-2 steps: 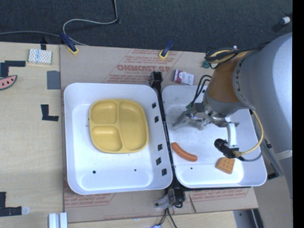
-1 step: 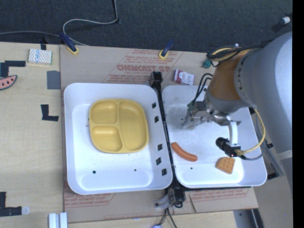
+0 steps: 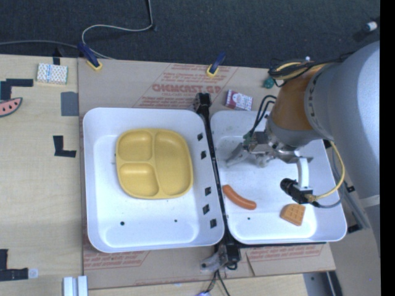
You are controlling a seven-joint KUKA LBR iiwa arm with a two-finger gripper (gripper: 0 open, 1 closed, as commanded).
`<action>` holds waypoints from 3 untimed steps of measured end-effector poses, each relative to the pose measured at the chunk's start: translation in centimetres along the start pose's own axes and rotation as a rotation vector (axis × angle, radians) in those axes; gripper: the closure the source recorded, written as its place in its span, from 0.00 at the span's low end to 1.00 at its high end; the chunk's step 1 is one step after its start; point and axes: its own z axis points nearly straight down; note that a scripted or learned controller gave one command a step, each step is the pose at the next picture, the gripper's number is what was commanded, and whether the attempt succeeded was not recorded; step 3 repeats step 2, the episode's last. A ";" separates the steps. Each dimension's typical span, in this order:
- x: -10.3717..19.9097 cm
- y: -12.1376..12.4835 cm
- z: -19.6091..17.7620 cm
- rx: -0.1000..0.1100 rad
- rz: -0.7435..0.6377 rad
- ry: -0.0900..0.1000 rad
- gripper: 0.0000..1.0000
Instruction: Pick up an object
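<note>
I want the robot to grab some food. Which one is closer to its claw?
The orange hot dog, lying nearer the gripper than the square waffle by the bin's corner.

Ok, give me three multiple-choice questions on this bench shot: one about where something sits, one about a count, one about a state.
1. Where does the yellow divided plate lie?
A. in the left bin
B. in the right bin
C. on the cardboard outside the bins

2. How many food items lie in the right bin?
A. none
B. two
C. four

3. What is between the sausage and the gripper?
A. contact
B. a gap of bare bin floor
C. the waffle piece

Answers:
1 A, the plate rests on the left bin floor.
2 B, the sausage and the waffle piece.
3 B, the gripper is above it in the view, apart from it.
</note>
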 end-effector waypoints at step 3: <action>-0.2 -2.4 0.9 0.003 0.001 0.001 0.00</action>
